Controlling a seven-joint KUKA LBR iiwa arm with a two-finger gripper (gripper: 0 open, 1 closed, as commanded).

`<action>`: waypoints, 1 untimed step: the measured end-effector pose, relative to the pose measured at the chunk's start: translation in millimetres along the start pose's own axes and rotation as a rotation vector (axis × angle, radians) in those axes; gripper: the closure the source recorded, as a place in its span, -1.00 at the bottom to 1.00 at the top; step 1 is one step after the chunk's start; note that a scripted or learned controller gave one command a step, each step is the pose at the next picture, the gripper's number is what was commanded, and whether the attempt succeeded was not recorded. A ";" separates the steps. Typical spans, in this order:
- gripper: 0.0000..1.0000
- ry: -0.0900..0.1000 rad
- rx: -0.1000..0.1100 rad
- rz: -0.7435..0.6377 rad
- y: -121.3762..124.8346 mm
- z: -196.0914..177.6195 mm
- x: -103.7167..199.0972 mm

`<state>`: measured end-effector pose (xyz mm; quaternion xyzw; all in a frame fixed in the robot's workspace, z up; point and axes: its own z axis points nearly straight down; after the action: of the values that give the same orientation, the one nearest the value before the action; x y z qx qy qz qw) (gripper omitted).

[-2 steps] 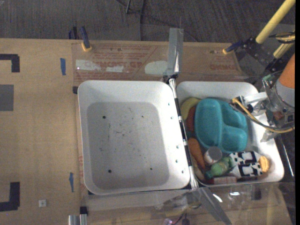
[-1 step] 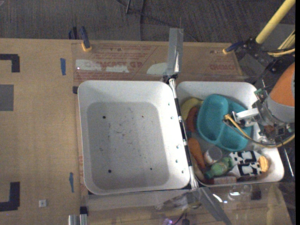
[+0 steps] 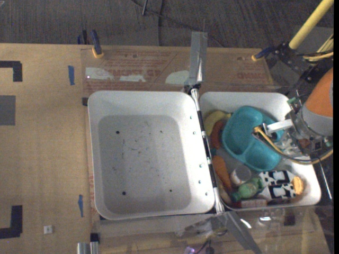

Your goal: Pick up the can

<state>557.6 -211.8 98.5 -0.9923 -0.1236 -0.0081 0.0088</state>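
In the right bin (image 3: 312, 194), a small pale cylinder that looks like the can (image 3: 242, 173) stands among the clutter near the front, just below a teal divided plate (image 3: 246, 139). My gripper (image 3: 294, 137) hangs low over the bin's right side, at the plate's right edge, to the right of the can and a little behind it, apart from it. Cables and the wrist with its orange band (image 3: 324, 102) hide the gripper's tip.
Around the can lie an orange carrot (image 3: 222, 172), a green bottle (image 3: 248, 188), a black-and-white cow-patterned block (image 3: 279, 184) and a yellow item (image 3: 213, 121) behind the plate. The left bin (image 3: 95, 142) sits alongside, a metal divider (image 3: 197, 57) behind the two.
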 end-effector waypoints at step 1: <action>1.00 -0.035 -0.007 0.013 22.6 -139.9 65.0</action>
<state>624.2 -220.4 239.2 -0.9930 -0.1175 0.0087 0.0033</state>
